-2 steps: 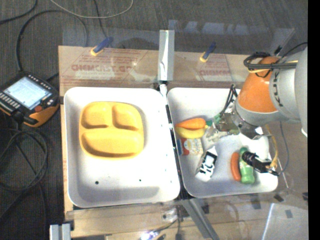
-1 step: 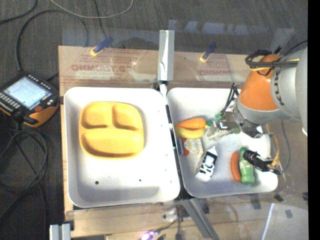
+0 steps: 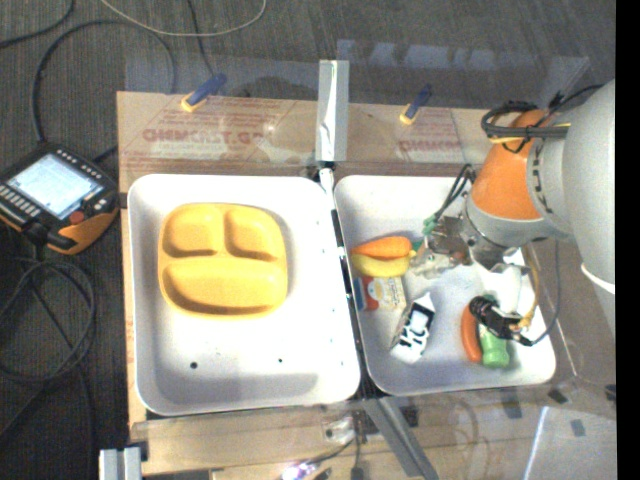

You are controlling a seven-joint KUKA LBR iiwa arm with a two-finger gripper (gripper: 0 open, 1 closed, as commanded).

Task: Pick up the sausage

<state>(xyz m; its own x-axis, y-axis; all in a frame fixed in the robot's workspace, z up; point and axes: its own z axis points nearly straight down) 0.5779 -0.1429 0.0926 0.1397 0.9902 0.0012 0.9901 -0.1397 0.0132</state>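
The sausage, a short orange-red piece, lies in the right bin close to its near right corner, running roughly from the far side toward the near side. A green block lies right beside it, between the sausage and the bin's right edge; whether the two touch I cannot tell. The gripper is apart from the sausage, over the middle of the same bin and somewhat toward the far edge. The arm with its orange band reaches in over the bin's far right corner. Whether the gripper is open or closed cannot be told from this angle. Just left of the gripper an orange carrot lies crosswise, its right end near the gripper. A yellow piece sits against the carrot's near side, and both are close to the bin's left edge. Further along that left edge toward the near side is a small pale packet with a red-and-orange label. By the middle of the near edge a black-and-white thing lies tilted, left of the sausage with bare bin floor between them. The left bin holds a yellow divided plate, set toward its far edge.
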